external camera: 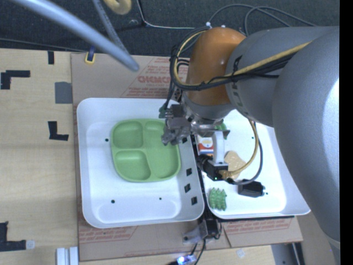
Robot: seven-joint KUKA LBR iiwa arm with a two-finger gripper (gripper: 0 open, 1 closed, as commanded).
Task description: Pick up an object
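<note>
Plainly the pick is not yet made: the gripper hangs low over the near-right edge of the green compartment tray, and nothing can be seen carried in it. Whether it is spread or closed cannot be told from this slant, since the wrist and the orange band above it hide its underside. The tray lies under the gripper and stretches away from it toward the view's left, flat on the floor of the left bin, and by its closeness it looks the likeliest target. On the gripper's other side, beneath the arm, the right bin holds the other candidates. A small red-and-white packet sits just beside the gripper past the wall between the bins. A tan piece lies a little farther out, and a green knobbly object rests well apart toward the bin's front. By my reckoning the approach is done or nearly so; still to come are a firm closing on something and a lift clear of the bin
</note>
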